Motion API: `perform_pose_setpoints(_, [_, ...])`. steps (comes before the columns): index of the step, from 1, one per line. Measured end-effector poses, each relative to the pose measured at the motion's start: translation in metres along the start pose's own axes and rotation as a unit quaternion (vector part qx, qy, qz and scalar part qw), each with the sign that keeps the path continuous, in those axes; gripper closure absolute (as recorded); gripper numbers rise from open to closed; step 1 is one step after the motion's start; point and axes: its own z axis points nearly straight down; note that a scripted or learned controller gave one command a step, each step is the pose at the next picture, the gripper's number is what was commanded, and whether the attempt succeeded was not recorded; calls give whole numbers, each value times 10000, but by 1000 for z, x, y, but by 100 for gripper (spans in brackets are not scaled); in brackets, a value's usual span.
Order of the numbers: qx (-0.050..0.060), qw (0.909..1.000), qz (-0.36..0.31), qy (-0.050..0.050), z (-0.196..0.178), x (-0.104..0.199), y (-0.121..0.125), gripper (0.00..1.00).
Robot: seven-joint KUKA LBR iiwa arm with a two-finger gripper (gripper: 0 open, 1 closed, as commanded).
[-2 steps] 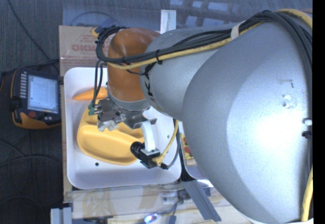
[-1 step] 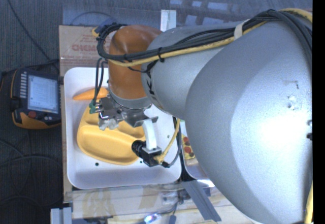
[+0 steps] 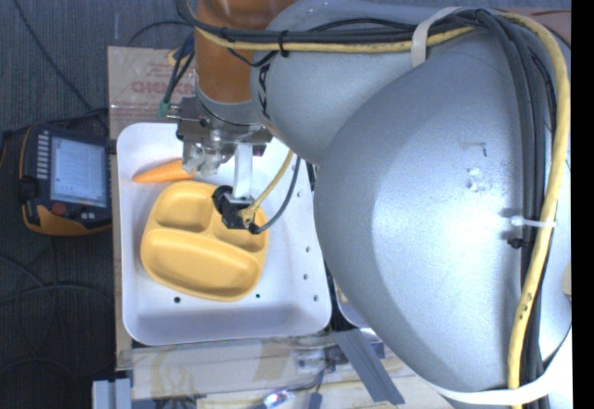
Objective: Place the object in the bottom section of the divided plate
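- The grey arm (image 3: 436, 175) is looming nearest the camera, bulking across the right side and hiding most of the right-hand bin.
- Its orange band (image 3: 232, 18) is sitting above the wrist, with black and yellow cables (image 3: 371, 41) running along it.
- The gripper (image 3: 215, 159) is hanging over the far edge of the yellow divided plate (image 3: 200, 254); whether it is spread or closed, I cannot tell.
- An orange carrot-like object (image 3: 158, 172) is lying in the left white bin (image 3: 278, 300), just beside the plate's far rim, left of the gripper and outside every section.
- A pendant (image 3: 67, 177) with a screen is resting on the floor, left of the bin.
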Motion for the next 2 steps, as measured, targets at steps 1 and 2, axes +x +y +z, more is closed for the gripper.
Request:
perform_pose_setpoints(1, [20, 9992, 387, 2, 47, -1, -62, 100])
perform_pose_setpoints(2, [-86, 9997, -242, 62, 125, 4, -26, 100])
